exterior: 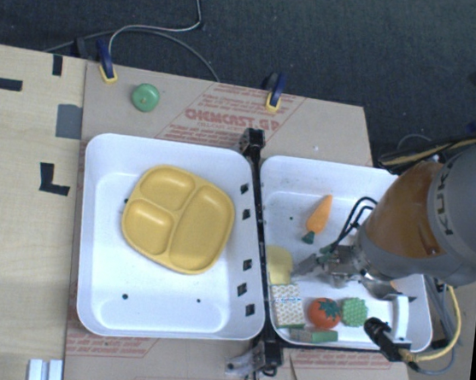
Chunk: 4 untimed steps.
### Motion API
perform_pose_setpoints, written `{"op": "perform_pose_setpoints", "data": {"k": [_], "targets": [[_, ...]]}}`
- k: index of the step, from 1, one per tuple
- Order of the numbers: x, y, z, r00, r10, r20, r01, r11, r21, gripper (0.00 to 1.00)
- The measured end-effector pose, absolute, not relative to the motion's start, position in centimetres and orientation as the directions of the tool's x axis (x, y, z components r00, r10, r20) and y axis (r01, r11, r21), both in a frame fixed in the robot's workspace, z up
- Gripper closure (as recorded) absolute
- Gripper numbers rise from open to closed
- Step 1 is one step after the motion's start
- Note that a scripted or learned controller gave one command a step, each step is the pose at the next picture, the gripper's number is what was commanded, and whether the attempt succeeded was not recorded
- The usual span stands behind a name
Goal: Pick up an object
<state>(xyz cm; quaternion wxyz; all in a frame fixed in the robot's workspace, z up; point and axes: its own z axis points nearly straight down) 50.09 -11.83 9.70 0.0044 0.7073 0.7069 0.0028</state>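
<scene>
Tabletop (13,200), with a cardboard sheet carrying two white bins side by side. The arm (428,221) reaches in from the right over the right bin (295,183); its gripper (319,264) hangs low near the bin's middle, and whether the fingers are open or closed cannot be told from this angle. The left bin (94,236) holds a yellow divided plate (178,218), lying flat. The right bin holds, in falling size, a pale yellow block (278,265) at the left wall, a patterned packet (286,304) in the near left corner, a red tomato (323,312) and a green knobbly toy (354,311) side by side along the near edge, and a carrot (318,215) toward the far side. The carrot is the likeliest target: probably a light, stiff plastic toy, smooth enough to slip. Its long axis runs far to near, tilted slightly, orange tip pointing far, green stub near. A grasp across the thicker middle, square to that axis, would suit. A green ball (145,97) rests on the cardboard beyond the bins.
</scene>
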Motion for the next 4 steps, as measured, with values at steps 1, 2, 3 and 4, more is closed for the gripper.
{"op": "perform_pose_setpoints", "data": {"k": [1,2,3,4], "targets": [[57.3,-11.0,8.6,-0.002,1.0,-0.001,1.0,0.002,0.005,0.0],[62.1,-13.0,8.6,-0.003,1.0,-0.001,1.0,0.003,0.005,0.0],[62.1,-13.0,9.6,-0.003,1.0,-0.004,1.0,0.003,0.004,1.0],[59.1,-6.0,18.4,-0.002,1.0,0.001,1.0,0.002,0.0,1.0]]}}
